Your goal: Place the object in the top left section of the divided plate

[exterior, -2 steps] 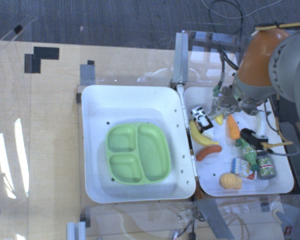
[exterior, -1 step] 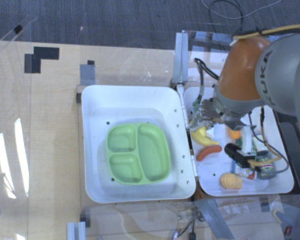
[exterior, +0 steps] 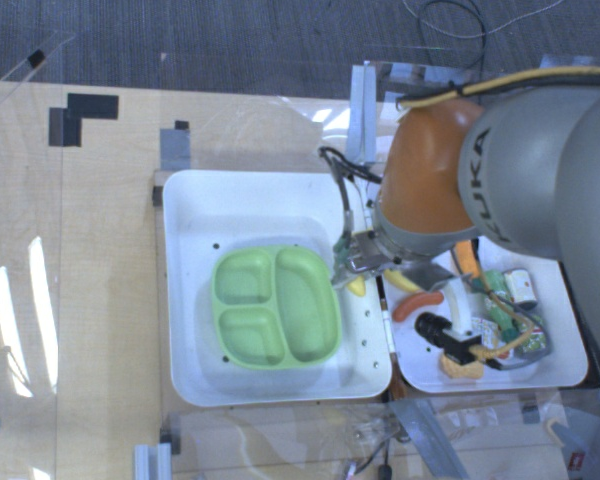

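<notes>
From my remote station, I watched the arm (exterior: pixel 500 158) lean over the seam between the 2 white bins, its pincer (exterior: pixel 352 258) low beside the green divided plate (exterior: pixel 276 308). A small yellow object (exterior: pixel 356 286) showed just beneath it, at the plate's right rim; I could not tell whether the pincer gripped it or how it was set. The plate, with 3 sections, lay in the left bin (exterior: pixel 190 228). Assorted toy food crowded the right bin (exterior: pixel 570 363).
</notes>
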`<state>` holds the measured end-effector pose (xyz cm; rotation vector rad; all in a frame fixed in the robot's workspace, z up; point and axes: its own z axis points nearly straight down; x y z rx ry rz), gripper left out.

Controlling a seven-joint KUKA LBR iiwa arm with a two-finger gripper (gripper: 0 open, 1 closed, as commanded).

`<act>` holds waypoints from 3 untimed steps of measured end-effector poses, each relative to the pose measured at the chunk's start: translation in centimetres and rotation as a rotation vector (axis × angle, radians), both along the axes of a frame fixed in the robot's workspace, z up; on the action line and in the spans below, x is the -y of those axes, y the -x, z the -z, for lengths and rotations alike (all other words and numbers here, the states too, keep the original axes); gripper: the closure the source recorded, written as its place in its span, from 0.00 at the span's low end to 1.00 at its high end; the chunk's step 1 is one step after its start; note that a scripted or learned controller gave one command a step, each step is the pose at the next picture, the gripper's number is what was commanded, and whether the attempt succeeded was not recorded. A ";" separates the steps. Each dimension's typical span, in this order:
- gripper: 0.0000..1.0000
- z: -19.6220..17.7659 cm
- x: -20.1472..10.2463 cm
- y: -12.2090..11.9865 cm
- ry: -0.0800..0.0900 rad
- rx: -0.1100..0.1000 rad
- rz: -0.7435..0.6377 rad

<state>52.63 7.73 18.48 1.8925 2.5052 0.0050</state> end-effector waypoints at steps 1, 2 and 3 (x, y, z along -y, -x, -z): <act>1.00 -6.3 -9.5 3.6 -0.001 0.003 -0.203; 0.00 -6.3 -9.4 3.6 -0.001 0.004 -0.201; 1.00 -7.4 -9.5 3.4 -0.002 0.009 -0.202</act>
